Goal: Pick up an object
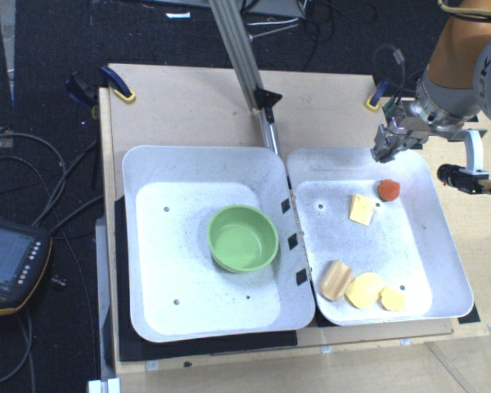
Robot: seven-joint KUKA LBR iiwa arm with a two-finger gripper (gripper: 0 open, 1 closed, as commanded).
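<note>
In the right bin (442, 244) lie a small red ball (389, 190), a pale yellow block (362, 210), a tan bread-like piece (335, 279), a yellow round piece (365, 290) and a smaller yellow piece (393, 300). My gripper (386, 152) hangs over the bin's far edge, just above and behind the red ball, apart from it. Nothing shows between its tips.
A green bowl (243, 237) sits in the middle of the left bin (147, 219). A metal pole (241, 51) slants down to the divide between the bins. Clamps (119, 86) grip the bench's far corners. A tablet (8, 264) lies off the bench at left.
</note>
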